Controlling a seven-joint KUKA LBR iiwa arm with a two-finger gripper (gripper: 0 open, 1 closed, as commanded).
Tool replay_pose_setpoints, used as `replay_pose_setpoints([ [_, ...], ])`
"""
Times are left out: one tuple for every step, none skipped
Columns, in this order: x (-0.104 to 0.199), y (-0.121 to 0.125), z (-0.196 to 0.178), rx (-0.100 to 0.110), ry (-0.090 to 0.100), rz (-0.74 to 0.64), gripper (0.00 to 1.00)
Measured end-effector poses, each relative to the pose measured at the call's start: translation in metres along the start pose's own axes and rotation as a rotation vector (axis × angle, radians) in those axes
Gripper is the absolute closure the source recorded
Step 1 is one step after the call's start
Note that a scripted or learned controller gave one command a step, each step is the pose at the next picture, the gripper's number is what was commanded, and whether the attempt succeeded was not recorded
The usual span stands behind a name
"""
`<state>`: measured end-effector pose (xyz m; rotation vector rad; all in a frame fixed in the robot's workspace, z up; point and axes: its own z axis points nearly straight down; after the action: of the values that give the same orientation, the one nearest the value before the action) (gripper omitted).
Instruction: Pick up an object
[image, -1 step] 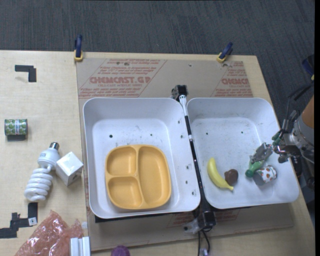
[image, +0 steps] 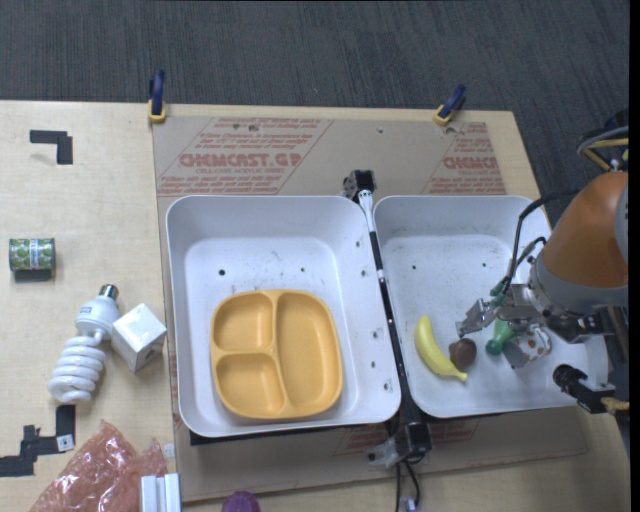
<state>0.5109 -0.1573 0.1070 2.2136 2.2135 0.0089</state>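
The bench carries two white bins. In the right bin (image: 455, 230), near its front edge, lie a banana (image: 437, 350) and brown ball (image: 462, 352); the gripper (image: 497, 322) hovers just beside them, its grip hard to make out.

arm (image: 590, 240) cut off at right edge; purple object (image: 240, 502) cropped below

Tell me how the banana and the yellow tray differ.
The banana lies in the right bin; the tray lies in the left bin. The banana is small, slim and curved; the tray is far larger, broad and split into three compartments. The banana is brighter yellow, the tray more orange. Both lie flat.
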Motion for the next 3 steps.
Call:
replay_pose_setpoints([
  [0.047, -0.034, 0.014, 0.012, 0.004, 0.001, 0.0],
  [0.046, -0.032, 0.004, 0.009, 0.003, 0.003, 1.0],
  [0.11, -0.031, -0.086, 0.011, 0.003, -0.001, 1.0],
])
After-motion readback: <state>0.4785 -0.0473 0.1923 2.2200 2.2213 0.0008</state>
